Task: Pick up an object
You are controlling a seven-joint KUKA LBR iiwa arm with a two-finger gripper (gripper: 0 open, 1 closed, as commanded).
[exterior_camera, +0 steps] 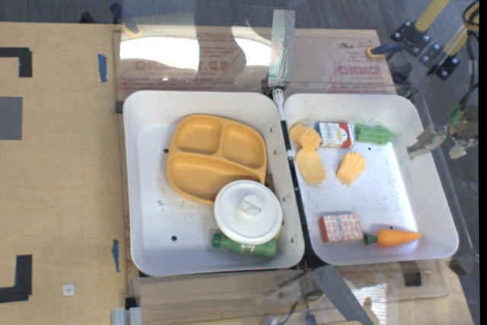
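Two white bins (144,186), carrot (396,237) near right bin's front corner

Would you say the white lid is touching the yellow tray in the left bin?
Touching. In the camera view the white lid overlaps the lower right corner of the yellow tray, resting against its edge with no gap visible between them.

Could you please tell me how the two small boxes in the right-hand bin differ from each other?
The upper box is mostly white with red and blue print, while the lower box is mostly red-orange. The upper box lies near the bin's far side, beside a green item; the lower box lies near the front, beside the carrot. Both lie flat and are similar in size.
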